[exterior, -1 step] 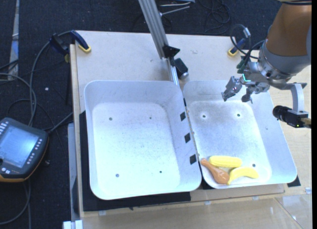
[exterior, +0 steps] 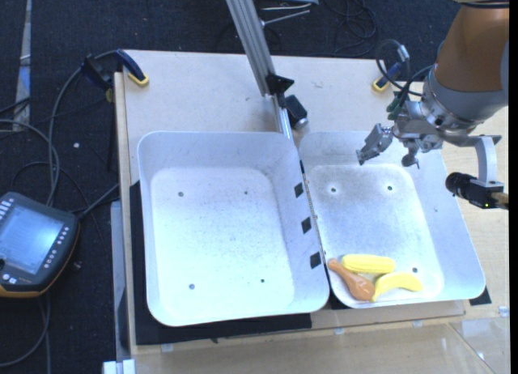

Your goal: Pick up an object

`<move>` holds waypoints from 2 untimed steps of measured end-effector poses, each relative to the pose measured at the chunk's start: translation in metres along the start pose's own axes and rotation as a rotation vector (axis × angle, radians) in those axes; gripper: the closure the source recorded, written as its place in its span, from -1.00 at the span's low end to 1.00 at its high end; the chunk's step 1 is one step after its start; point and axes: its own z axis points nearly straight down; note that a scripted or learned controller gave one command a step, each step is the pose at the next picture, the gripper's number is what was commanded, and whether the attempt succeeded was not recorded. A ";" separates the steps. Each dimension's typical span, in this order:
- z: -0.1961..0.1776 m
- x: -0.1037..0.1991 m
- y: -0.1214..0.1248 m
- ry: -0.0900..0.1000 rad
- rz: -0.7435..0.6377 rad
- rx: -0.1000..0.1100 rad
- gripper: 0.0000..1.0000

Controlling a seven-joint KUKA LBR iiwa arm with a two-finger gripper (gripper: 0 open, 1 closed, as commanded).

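Nearest the camera, three small things are lying bunched in the near corner of the right bin [exterior: 453, 243]: two yellow pieces [exterior: 370, 264] and [exterior: 398, 283], and one orange spoon-shaped piece [exterior: 354, 280] just to their left, its bowl touching the yellow ones. They are pressing up against the bin's near wall, close to the divide between the two bins.

I am counting two shallow white bins side by side; the left bin [exterior: 154, 202] is showing four small dark dots on its floor, and the right one is showing three.

My gripper [exterior: 389, 147] is hanging over the far edge of the right bin, well apart from the three things. My two fingers are standing spread apart, one [exterior: 374, 144] toward the left and the other toward the right, with nothing between them.

One slanted metal rail [exterior: 252, 32] is running down to the far end of the divide. One handheld pendant [exterior: 32, 239] is lying on the floor at the left.
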 end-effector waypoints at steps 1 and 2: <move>0.048 0.003 -0.009 0.000 0.000 0.003 -1.00; 0.094 0.000 -0.017 0.000 0.000 0.004 -1.00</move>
